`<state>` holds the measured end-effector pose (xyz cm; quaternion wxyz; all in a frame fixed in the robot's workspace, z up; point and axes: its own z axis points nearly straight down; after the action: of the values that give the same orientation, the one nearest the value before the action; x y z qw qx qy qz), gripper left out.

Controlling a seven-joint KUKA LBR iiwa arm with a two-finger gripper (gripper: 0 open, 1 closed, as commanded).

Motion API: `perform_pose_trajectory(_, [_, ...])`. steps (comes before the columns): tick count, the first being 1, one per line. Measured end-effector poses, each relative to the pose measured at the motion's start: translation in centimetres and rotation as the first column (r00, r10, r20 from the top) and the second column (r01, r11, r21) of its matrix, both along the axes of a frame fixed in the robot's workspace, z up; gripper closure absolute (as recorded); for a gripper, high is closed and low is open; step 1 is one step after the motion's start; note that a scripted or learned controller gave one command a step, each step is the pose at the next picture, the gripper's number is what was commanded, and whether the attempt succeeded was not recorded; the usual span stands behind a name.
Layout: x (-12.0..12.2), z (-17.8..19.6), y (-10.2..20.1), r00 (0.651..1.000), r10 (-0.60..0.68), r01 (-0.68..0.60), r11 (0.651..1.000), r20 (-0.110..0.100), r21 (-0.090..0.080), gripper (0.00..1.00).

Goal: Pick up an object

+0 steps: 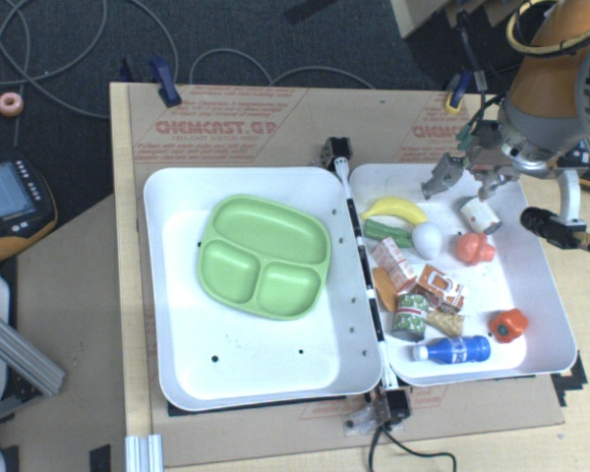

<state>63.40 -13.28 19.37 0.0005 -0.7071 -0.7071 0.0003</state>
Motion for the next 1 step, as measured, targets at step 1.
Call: perform_pose_trajectory(1, [1.34,-9.84,3.28,1.0,0.001,-0.001,1.0,0.0,0.001,0.0])
